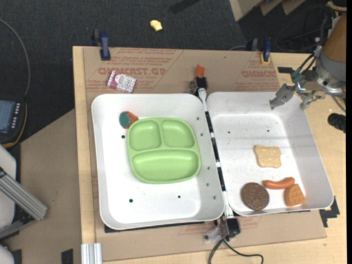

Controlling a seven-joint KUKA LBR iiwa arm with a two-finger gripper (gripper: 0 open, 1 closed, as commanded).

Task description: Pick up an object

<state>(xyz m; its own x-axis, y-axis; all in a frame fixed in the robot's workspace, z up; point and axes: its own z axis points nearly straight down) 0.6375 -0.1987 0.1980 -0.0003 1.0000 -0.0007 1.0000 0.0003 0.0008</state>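
Your end effector (291, 95) hangs over the right bin's (236, 114) far right corner, fingers spread wide, gripping nothing; the toast slice (268, 156), sausage (279, 183), waffle (295, 195) and brown patty (255, 196) lie nearer.

Right bin (242, 142): upper and left floor bare, open from above. Obstacles cluster toward the near right corner: toast slice (268, 156), sausage (279, 183), waffle piece (295, 195), brown round patty (255, 196). Left bin (110, 191): green divided plate (163, 149) fills the centre, bare floor along the near edge.
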